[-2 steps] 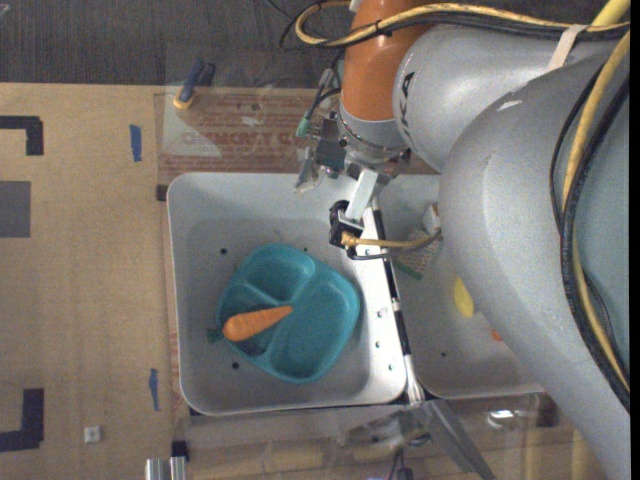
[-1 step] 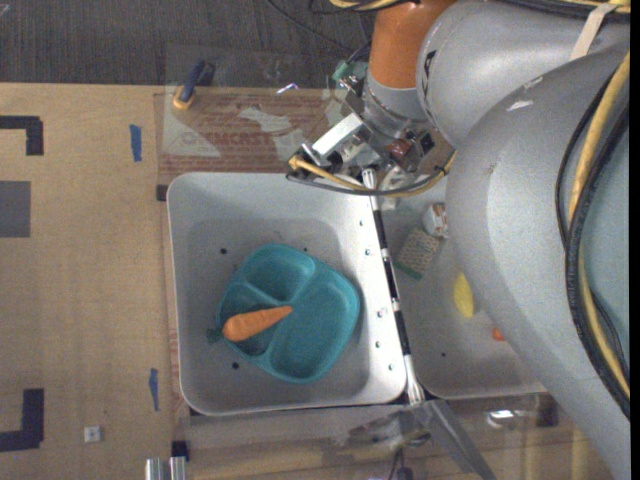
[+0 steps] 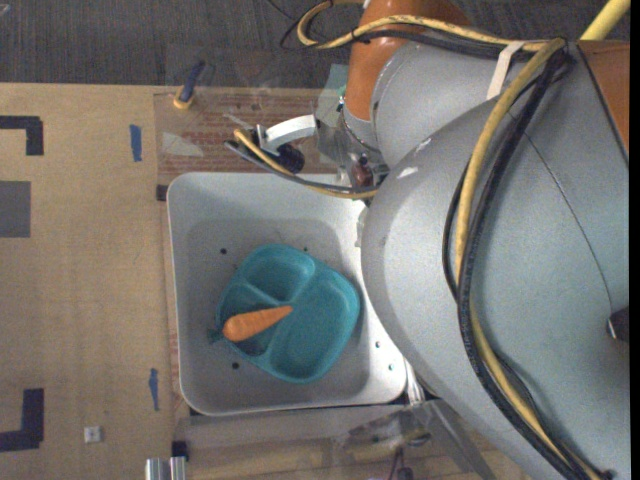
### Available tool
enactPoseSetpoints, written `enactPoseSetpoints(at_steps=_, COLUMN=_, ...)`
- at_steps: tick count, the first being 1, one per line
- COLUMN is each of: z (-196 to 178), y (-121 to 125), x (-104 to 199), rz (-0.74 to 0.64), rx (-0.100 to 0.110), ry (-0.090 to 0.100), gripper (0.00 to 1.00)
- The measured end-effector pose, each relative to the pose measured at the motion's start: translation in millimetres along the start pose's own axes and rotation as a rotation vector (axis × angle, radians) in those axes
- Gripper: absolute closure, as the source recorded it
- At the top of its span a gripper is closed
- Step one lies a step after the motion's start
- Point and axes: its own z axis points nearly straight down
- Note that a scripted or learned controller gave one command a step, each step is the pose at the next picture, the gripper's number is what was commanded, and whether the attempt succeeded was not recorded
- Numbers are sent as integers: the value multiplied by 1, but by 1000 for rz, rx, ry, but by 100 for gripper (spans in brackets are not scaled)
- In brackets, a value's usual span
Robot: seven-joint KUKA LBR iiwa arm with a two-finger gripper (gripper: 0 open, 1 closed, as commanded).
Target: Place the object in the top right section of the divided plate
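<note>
A teal divided plate (image 3: 318, 320) lies in the white bin (image 3: 192, 268), toward its lower middle. An orange carrot (image 3: 256, 321) rests on the plate's left side, lying across the ridge between two sections with its thick end at the plate's left rim. My gripper (image 3: 348, 160) sits above the bin's upper edge, well apart from the plate and carrot, and is largely hidden by the wrist and cables. Nothing is visibly held in it.
The grey arm (image 3: 500, 248) covers the right half of the view and the bin's right side. Yellow and black cables (image 3: 262, 150) loop near the bin's top rim. The wooden bench (image 3: 80, 268) with blue tape marks lies to the left.
</note>
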Motion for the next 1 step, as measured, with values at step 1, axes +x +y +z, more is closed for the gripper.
enactPoseSetpoints(at_steps=1, z=94, y=-23, x=-45, rz=-175, rx=2, ry=-6, gripper=0)
